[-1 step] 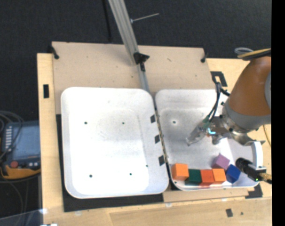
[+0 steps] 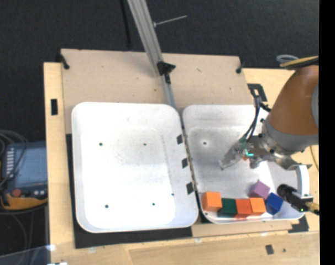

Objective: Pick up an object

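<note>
Blocks [image 2: 242,206] line the right bin's [image 2: 212,120] near wall, below the claw [image 2: 229,160].

Two white bins: left bin [image 2: 129,164], right bin [image 2: 212,126]. Six blocks, all in the right bin along its near edge: three orange ones, orange block [image 2: 213,200], second orange block [image 2: 244,206], third orange block [image 2: 257,205]; one green block [image 2: 229,207]; one blue block [image 2: 273,202]; one purple block [image 2: 261,189]. One arm [image 2: 294,115]. One gripper [image 2: 234,158].
</note>
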Robot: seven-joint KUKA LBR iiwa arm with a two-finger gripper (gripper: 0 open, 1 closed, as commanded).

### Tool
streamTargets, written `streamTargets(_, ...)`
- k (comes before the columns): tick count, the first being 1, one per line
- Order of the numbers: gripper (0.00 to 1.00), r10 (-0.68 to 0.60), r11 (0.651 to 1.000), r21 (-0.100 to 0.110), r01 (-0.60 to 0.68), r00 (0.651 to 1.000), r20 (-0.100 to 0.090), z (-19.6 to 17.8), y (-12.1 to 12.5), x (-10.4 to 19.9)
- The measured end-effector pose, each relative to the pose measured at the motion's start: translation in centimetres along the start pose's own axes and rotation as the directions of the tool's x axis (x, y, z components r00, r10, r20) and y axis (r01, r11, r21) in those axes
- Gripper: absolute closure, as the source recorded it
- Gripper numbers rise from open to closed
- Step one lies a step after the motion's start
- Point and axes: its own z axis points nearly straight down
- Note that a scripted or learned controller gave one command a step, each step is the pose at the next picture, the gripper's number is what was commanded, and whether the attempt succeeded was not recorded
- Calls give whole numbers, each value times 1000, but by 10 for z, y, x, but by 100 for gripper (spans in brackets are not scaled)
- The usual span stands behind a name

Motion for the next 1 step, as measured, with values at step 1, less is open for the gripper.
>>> streamTargets(1,0,0,1000,6,0,1000,1,43,-4,3)
